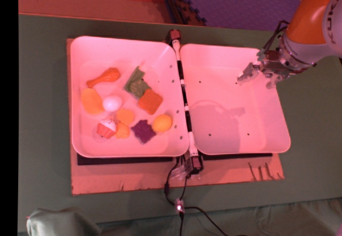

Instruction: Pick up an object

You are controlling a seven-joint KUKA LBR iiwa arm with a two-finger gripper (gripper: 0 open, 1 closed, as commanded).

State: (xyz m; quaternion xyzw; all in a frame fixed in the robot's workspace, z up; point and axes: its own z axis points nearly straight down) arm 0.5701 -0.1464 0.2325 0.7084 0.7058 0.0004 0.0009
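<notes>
The gripper point(258, 76) is hovering over the right bin point(235, 133), fingers spread w/ nothing between. All toys, e.g. the white egg point(112, 103) and drumstick point(104, 77), are lying in the left bin point(91, 48). Approach step, I judge: next it needs crossing the divider point(183, 96) and descending.

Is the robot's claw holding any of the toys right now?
No. The gripper hangs above the right bin with nothing between its fingers. The toys lie in the left bin.
</notes>
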